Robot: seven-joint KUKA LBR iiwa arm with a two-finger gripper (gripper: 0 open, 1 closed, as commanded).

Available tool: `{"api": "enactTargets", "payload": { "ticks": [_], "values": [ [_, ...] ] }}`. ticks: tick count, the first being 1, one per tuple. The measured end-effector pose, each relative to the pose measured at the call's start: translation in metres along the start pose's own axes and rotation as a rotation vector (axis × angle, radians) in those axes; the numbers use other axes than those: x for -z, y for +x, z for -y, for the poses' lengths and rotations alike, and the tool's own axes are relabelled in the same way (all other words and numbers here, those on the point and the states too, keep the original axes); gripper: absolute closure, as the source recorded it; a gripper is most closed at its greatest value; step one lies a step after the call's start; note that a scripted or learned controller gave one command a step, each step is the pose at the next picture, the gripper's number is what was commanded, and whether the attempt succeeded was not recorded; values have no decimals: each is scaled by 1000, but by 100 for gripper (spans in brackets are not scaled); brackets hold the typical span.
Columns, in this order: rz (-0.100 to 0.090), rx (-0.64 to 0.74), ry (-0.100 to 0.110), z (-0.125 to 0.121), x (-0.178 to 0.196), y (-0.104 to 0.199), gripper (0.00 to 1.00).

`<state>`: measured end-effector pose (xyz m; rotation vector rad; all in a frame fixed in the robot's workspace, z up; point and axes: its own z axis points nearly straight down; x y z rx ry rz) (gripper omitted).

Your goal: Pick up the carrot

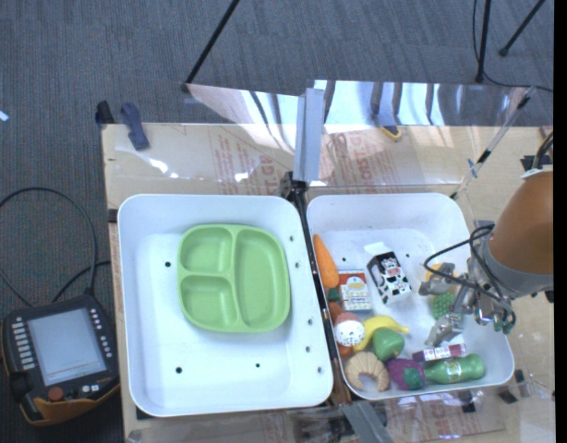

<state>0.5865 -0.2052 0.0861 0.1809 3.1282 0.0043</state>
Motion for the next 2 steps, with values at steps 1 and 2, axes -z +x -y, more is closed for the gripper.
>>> {"api": "enactTargets", "payload": {
  "ticks": [1,2],
  "values": [
    [-10,-106,7,-5,4,30,0],
    [-30,-118,-4,-48,27,13,0]
  ]
}}
